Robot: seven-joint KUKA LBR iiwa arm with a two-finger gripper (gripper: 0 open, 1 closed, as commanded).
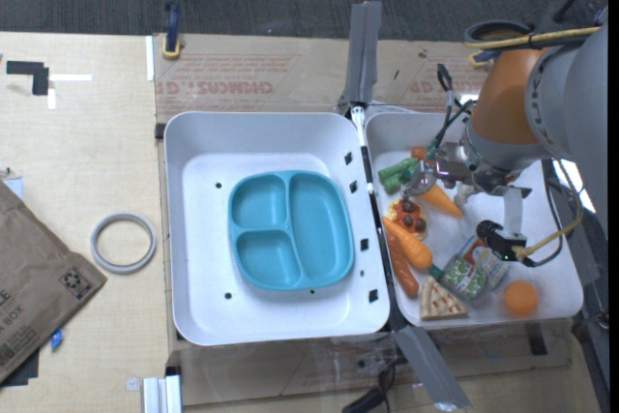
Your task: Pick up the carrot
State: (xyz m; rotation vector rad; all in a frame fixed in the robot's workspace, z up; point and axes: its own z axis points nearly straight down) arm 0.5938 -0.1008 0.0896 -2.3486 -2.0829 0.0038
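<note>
The carrot [410,245] (rigid, light, tapered) lies beside the claw [427,175], whose state cannot be told; grip mid-length.

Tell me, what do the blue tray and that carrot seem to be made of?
The blue tray looks like moulded plastic: even colour, smooth matte dividers. The carrot seems a plastic toy, judging by its uniform orange, slightly glossy skin, though the view leaves that open.

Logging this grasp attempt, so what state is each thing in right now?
claw: low in the right bin, fingers unclear
carrot: lying flat, ungrasped
blue plate: upright in the left bin
orange: resting in the right bin's corner
tape ring: flat on the bench
</note>
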